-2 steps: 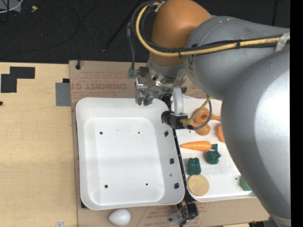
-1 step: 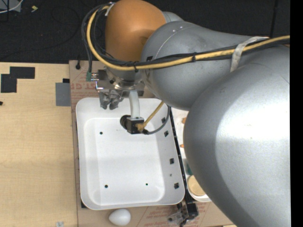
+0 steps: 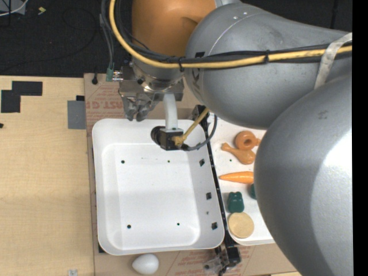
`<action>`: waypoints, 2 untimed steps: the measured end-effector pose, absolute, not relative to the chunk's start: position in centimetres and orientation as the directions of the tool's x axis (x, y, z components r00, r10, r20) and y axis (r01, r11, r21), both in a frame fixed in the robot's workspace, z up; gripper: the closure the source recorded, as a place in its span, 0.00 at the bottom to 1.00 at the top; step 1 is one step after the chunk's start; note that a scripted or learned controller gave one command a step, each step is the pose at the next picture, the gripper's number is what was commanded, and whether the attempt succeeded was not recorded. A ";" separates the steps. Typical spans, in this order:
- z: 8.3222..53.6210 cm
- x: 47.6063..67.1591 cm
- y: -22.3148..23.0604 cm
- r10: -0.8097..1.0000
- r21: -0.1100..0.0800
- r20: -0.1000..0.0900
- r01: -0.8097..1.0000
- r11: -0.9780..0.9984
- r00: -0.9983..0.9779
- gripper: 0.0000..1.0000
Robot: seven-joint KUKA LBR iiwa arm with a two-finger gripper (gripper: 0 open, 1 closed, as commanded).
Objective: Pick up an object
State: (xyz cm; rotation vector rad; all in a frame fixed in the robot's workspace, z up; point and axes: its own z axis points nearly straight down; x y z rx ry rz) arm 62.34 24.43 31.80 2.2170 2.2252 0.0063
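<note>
- Hovering above the far rim of the left bin point(image 3: 101, 183), the claw point(image 3: 137, 109) is pointing down at the bin's back-left corner; I cannot tell whether it is spread or pressed together.
- Nothing to pick is lying under it; the likely candidates are sitting in the right bin point(image 3: 230, 164), well apart from the claw.
- An orange carrot point(image 3: 237, 177) is lying across the middle of that bin. It is looking like a light, stiff, smooth plastic toy, so a pinch across its thick end is seeming safer than one at the slippery taper.
- An orange gourd point(image 3: 245, 143) is resting just beyond it; its narrow neck is offering the better hold.
- A green piece point(image 3: 234, 200) and a tan disc point(image 3: 241, 225) are sitting nearer the camera, the disc lying flat and low, so probably awkward to pinch.
- A white egg point(image 3: 145, 263) is lying on the tabletop point(image 3: 46, 171), just outside the left bin's near rim, round and likely to roll.
</note>
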 end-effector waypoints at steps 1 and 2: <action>35.1 64.0 24.4 1.000 0.001 0.000 1.000 0.005 -0.005 1.00; 37.7 64.4 24.4 1.000 -0.001 -0.001 1.000 0.006 -0.006 1.00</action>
